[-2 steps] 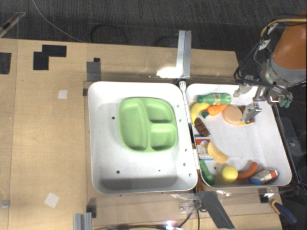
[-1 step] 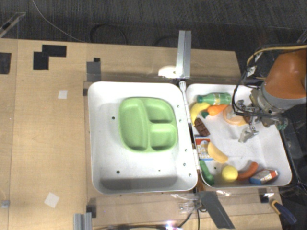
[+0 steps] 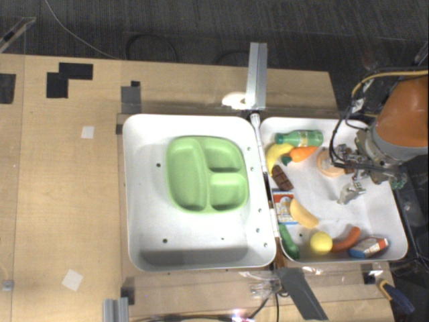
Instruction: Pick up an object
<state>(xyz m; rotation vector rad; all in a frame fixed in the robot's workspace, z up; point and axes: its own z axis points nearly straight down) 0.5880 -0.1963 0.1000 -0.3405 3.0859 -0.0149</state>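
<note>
End effector [image 3: 350, 192] low over bare floor of right bin [image 3: 375, 210], finger state unreadable; nothing visibly grasped, pick pending.

left bin [image 3: 144, 180] — tray [image 3: 204, 173] inside | right bin [image 3: 382, 213] — food items, hand [image 3: 350, 192] above
</note>
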